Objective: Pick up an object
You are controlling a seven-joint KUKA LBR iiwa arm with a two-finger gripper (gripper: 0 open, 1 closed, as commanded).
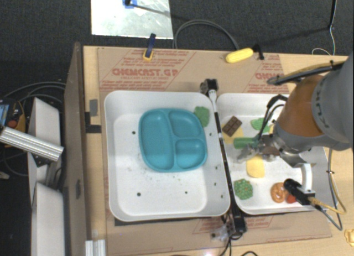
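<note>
1. Two shallow white bins are sitting side by side on the bench: the left bin (124, 194) and the right bin (243, 103), meeting at a dark divider down the middle.
2. One blue sectioned plate (172, 140) is lying in the left bin, taking up its middle; I am counting three compartments on it.
3. One green leafy piece (202, 115) is resting in that same bin, touching the plate's far right corner, just beside the divider.
4. Over to the right bin, where I am counting six small things in all.
5. One brown block (232, 125) is lying nearest the divider, with one flat yellow piece (241, 142) partly showing just below it.
6. One green bit (258, 123) is peeking out beside the arm, toward the far side.
7. One round yellow object (255, 167) is sitting mid-bin, and one green clump (243, 189) is lying near the front edge, left of it.
8. One orange-red object (278, 193) is resting at the near right, touching a black part of the arm's tooling.
9. The gripper (250, 149) is reaching in from the right, hanging just above the round yellow object; its dark fingers are blurring together, so how far apart they stand I cannot tell, and nothing is showing between them.
</note>
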